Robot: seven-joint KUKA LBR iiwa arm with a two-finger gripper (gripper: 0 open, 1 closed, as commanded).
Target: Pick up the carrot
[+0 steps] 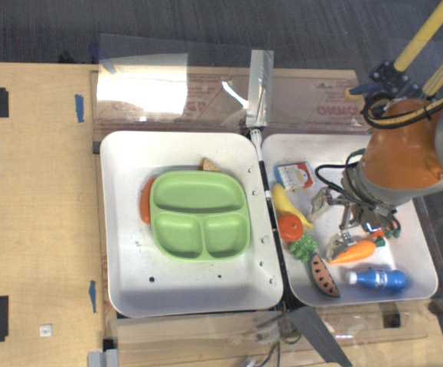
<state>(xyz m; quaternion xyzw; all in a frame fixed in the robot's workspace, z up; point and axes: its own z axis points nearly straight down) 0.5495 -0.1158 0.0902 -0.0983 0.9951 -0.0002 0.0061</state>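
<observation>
The two-finger metal gripper, below the arm's orange wrist band, hangs low in the right shallow white bin, directly above the small orange toy carrot; whether its jaws are spread or closed, and whether they touch the carrot, cannot be told. The carrot lies flat beside a blue-and-white plastic bottle and a watermelon-slice toy. The step appears to be approach-and-grasp; next, closure around the carrot's body, then a lift.
</observation>
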